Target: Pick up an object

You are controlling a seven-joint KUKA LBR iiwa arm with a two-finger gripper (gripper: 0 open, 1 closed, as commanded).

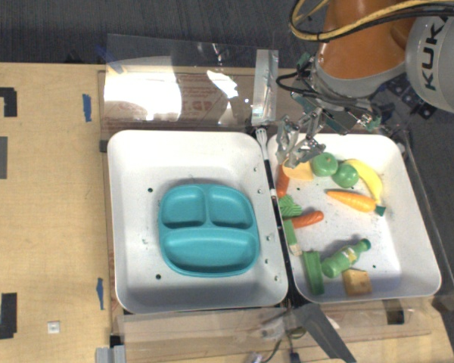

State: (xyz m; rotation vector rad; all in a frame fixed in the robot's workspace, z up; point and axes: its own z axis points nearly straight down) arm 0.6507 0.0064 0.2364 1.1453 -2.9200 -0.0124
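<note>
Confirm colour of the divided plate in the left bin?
Teal blue, the divided plate shows plainly in the camera view.

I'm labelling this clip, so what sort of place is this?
Likely a robot lab test bench, not a kitchen. A robot arm with its claw hangs over a white bin of toy food, beside another bin holding a teal divided plate.
</note>
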